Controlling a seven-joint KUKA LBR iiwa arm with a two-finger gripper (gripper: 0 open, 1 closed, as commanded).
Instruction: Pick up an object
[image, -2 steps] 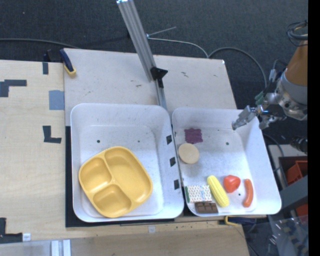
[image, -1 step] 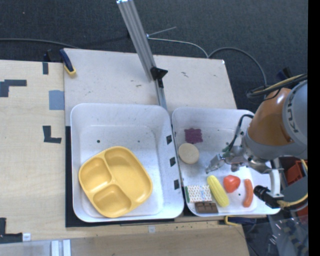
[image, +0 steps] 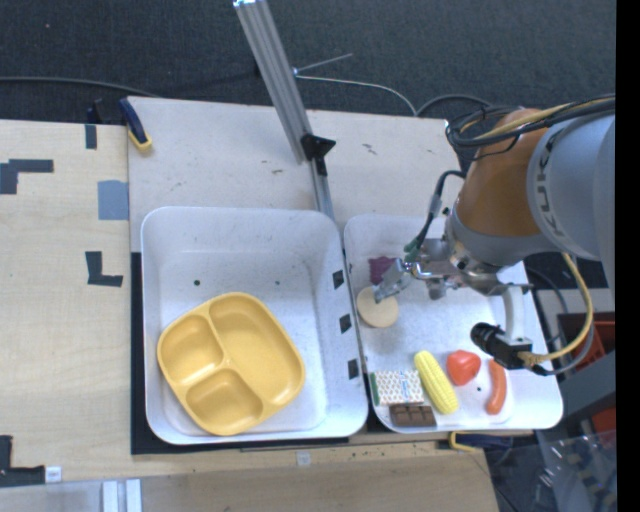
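**Hand over the right bin, beside the tan disc**

The bench (image: 60, 250) carries two white bins side by side. The left bin (image: 240, 235) holds a yellow divided tray (image: 230, 362) in its near-left part; the tray's long axis runs diagonally, from far-right to near-left. The far half of this bin's floor is open.

The right bin (image: 530, 405) holds the smaller items. The arm (image: 530, 190) enters from the right and covers the bin's far-right part. The hand (image: 385, 292) sits over the bin's far-left area, close to the wall shared with the left bin. Whether its fingers are parted or closed cannot be determined.

A tan disc (image: 378, 311) lies flat just below the fingertips. A dark maroon item (image: 381, 268) lies just beyond them.

Along the near edge: a corn cob (image: 436, 381), long axis diagonal, a red item (image: 462, 367), an orange-red oblong piece (image: 496, 389), a patterned block (image: 397, 384) and a brown block (image: 411, 413). The bin's centre floor is open.
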